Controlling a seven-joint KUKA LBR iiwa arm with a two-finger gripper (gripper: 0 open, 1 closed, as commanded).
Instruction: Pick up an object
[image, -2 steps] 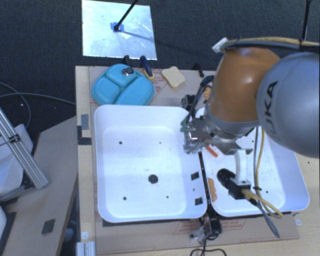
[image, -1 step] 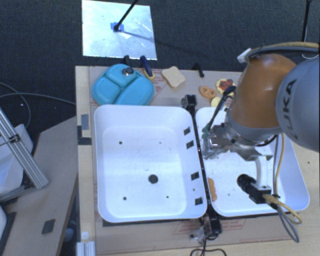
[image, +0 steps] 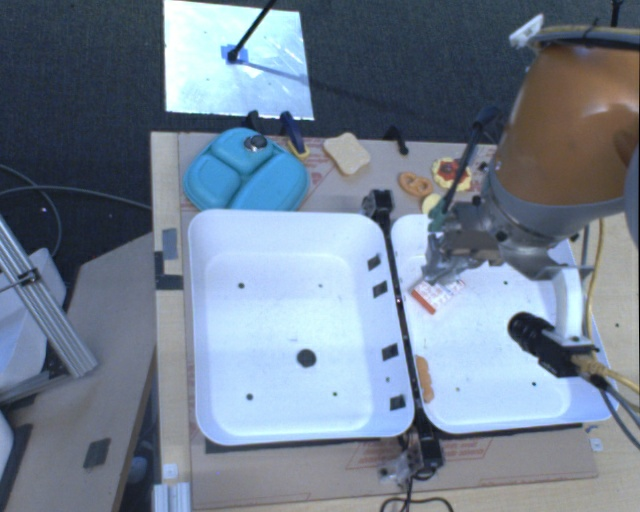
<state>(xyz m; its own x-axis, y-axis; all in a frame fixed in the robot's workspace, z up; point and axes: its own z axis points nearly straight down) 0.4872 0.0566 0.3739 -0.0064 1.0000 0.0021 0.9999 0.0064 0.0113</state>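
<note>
Red-and-white packet (image: 438, 294), small and flat, is the thing I take as my pick: it lies in the right bin (image: 520, 400), near that bin's left wall and toward its far end. My jaws (image: 441, 268) hang right over it, their tips at or just above its upper edge, and from this slant I cannot tell whether they are apart or together, nor whether they touch the packet. The arm (image: 575, 120) comes in from the right, its big orange band looming over the bin's far corner. Closer to me in the same bin, a small tan piece (image: 424, 378) rests against the left wall. The left bin (image: 220, 250) has a small dark round thing (image: 306, 357) on its floor. Beyond the bins, on the bench (image: 170, 300), I see a blue divided plate (image: 246, 172), a slice of toast (image: 347, 153), and a cluster of small orange and yellow toy foods (image: 432, 183) partly behind the arm.
</note>
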